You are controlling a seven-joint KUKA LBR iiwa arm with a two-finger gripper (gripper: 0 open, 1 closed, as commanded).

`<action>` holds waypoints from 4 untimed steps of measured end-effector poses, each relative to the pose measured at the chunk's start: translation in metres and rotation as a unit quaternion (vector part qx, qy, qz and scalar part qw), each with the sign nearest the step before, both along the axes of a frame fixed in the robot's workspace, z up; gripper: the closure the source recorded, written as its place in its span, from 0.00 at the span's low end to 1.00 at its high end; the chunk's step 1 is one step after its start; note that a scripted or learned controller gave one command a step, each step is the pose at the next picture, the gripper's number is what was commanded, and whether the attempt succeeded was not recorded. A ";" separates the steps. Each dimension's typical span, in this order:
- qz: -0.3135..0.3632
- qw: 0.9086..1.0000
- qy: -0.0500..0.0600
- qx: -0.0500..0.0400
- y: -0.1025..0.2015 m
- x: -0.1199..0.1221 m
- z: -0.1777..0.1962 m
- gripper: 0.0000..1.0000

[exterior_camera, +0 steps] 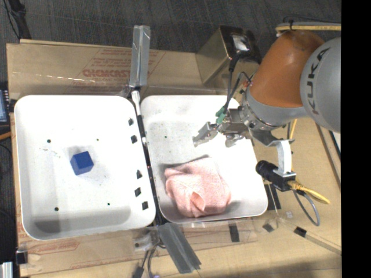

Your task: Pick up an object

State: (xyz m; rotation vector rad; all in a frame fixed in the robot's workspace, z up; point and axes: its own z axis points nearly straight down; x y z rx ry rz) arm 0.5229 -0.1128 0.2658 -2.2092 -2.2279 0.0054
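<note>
The gripper [204,133] is hanging over the right bin [174,109], its fingers showing nothing between them; how far apart they are standing I cannot tell. A crumpled pink cloth [197,189] is lying at about six o'clock from it, near the bin's front wall. A blue cube [82,161] is sitting in the left bin [35,114], off at about nine o'clock. If the arm is descending where it hovers, it is risking closing on bare bin floor; on the cloth, a shallow pinch is likely slipping off a loose fold.
</note>
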 end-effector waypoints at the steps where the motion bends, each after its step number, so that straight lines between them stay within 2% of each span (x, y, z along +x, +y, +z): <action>1: 0.031 1.000 -0.002 0.000 -0.071 0.025 -0.174 0.00; 2: 0.065 0.998 -0.001 0.001 -0.028 0.003 -0.175 0.00; 3: 0.068 0.998 0.000 0.000 -0.028 0.004 -0.165 1.00; 4: 0.092 0.996 -0.003 0.000 0.022 0.024 -0.002 1.00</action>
